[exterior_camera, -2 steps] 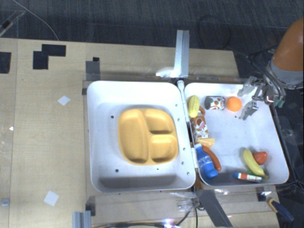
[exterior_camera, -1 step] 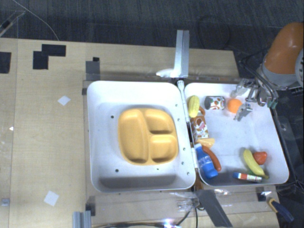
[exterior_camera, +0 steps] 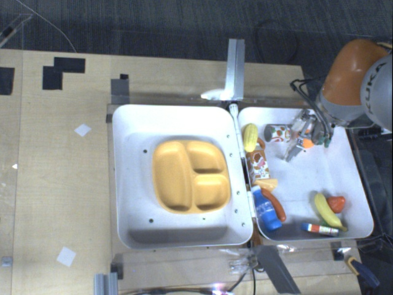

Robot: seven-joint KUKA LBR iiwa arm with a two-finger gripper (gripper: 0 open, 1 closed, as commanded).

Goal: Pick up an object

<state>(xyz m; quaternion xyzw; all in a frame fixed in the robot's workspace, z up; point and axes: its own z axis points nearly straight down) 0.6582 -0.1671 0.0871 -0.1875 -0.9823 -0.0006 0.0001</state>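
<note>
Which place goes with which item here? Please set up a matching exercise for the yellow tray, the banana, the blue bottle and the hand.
Column one:
1. yellow tray
2. banana
3. blue bottle
4. hand

Column two:
A. right bin, near right corner
B. above the right bin's far part
C. middle of the left bin
D. right bin, against its left wall

Pairs: 1-C, 2-A, 3-D, 4-B

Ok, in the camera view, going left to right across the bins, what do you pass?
Yellow divided tray in the left bin → corn cob at the right bin's left wall → small can → gripper → banana → red toy.
</note>
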